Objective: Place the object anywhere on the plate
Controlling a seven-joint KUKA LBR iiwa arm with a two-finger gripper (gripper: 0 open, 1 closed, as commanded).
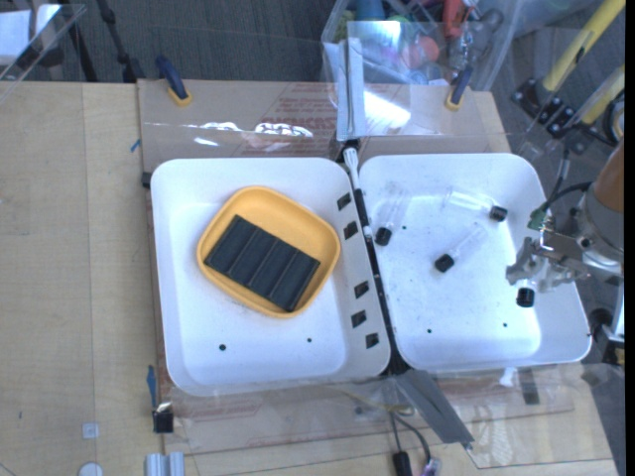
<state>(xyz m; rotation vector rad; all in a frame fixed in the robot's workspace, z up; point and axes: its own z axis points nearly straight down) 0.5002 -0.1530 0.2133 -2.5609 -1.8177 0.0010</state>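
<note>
Here, two shallow white bins are seen side by side on the bench. In the left bin (189, 350) a yellow plate (220, 228) is set at a tilt to the bin's walls, and a dark ribbed block (263, 262) lies flat on it. In the right bin (466, 325) three clear vials with black caps are scattered: one (389, 218) near the divider between the bins, one (461, 248) toward the bin's middle, and one (474, 204) nearer the far wall.

The gripper (528, 284) is seen over the right edge of the right bin, at the end of the arm coming in from the right. A small dark cap-like tip (525, 297) is visible at the fingers, but whether it belongs to a fourth vial held there, and whether the fingers are spread or closed, cannot be told at this size.

From the fingers, the middle vial lies near, to the left and slightly farther back; the other two lie farther off in the same direction. The plate is well apart from the fingers, across the divider. None of the three loose vials is touching the plate.
</note>
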